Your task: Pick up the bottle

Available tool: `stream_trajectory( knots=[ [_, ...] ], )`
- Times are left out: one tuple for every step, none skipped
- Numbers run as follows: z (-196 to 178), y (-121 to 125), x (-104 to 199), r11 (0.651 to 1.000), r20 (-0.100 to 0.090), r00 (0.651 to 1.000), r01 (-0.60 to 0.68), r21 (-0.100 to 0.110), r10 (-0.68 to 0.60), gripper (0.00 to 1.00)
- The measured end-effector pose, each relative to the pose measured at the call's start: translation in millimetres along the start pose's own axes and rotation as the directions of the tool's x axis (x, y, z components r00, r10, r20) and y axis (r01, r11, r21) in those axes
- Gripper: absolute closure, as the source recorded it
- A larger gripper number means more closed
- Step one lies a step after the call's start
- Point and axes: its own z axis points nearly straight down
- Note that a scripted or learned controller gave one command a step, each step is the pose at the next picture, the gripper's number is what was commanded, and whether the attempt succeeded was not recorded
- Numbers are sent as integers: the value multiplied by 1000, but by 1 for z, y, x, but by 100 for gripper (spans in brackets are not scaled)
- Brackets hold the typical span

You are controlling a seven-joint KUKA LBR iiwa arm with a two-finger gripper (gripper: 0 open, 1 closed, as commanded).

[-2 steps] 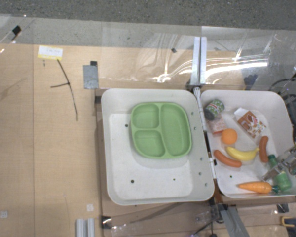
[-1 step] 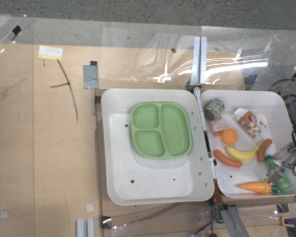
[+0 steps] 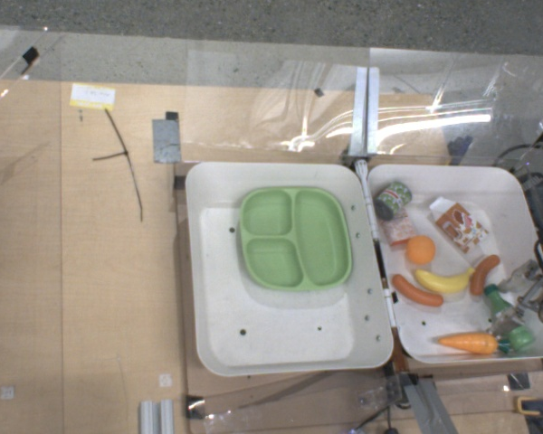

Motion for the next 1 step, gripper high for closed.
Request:
stream_trajectory(
  knots=[
    [0, 1, 0, 999, 1, 999, 37, 0, -37, 0]
  ],
)
